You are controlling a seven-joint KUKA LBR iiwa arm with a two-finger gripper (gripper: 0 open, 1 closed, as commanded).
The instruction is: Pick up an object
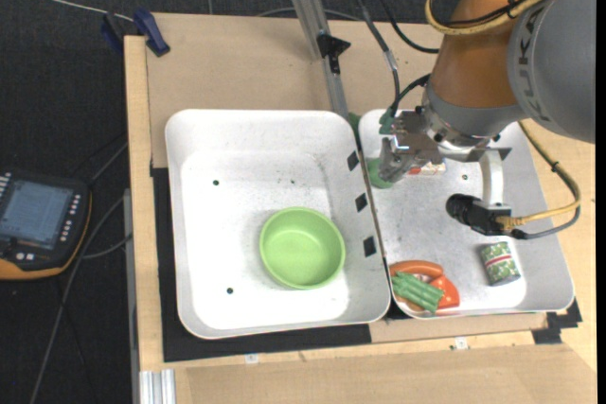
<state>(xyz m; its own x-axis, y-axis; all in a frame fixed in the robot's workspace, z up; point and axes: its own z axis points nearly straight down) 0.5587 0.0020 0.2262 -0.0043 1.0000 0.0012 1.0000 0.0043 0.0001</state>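
Hanging over the right bin (530, 293) near its left wall, your gripper (396, 162) sits above a green object (384, 173); you cannot tell its jaw state. No label reads clearly on the small can (499, 263). The green bowl (302, 247) rests in the left bin (204, 142).

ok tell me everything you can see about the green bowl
The green bowl is a round, light lime-green dish, smooth and evenly coloured, plastic by the look of it. It sits upright with its opening facing up and nothing visible inside. It rests on the floor of the left white bin, toward that bin's near right corner, a little short of the wall shared with the other bin. Nothing but the bin floor touches it.
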